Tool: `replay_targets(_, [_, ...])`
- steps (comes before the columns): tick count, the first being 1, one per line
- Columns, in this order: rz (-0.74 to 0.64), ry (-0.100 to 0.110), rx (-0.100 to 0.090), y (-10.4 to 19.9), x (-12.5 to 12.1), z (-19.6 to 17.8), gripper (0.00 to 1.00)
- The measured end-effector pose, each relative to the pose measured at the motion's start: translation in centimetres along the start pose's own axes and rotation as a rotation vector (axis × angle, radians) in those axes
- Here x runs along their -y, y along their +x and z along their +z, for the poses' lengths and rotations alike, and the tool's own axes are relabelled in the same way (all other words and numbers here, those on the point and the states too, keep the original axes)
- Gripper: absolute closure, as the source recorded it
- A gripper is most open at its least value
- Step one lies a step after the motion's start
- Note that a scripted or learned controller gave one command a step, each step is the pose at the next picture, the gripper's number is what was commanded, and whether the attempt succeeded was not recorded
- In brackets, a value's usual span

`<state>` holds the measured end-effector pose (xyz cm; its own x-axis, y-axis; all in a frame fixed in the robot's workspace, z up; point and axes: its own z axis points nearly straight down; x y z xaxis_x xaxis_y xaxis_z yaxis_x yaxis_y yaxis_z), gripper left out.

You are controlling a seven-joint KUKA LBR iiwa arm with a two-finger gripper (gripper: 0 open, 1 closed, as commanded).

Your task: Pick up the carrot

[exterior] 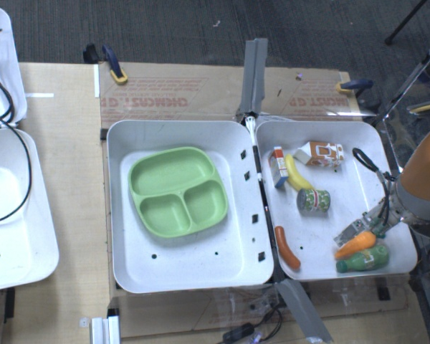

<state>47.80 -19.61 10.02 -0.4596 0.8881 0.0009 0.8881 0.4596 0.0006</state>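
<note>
At the near right corner of the right bin, a lumpy green vegetable lies along the wall. The carrot, a smooth orange taper with its tip to the left, lies against the vegetable's far side. Well to the left, a glossy red sausage lies by the left wall. The metal gripper sits just over the carrot's far side; I cannot tell how it is set or whether it touches. Farther back are a short round can on its side, then a curved yellow banana against a small box, then a carton and a thin black loop. The left bin holds a matte green plate with three wells.
</note>
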Motion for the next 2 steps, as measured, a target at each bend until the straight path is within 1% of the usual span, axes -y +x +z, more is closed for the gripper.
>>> replay_targets(1, [-0.07, 0.001, 0.0, 0.36, -0.12, 0.86, 0.0])
replay_targets(2, [-0.066, -0.001, 0.001, 0.3, -0.18, -0.04, 1.0])
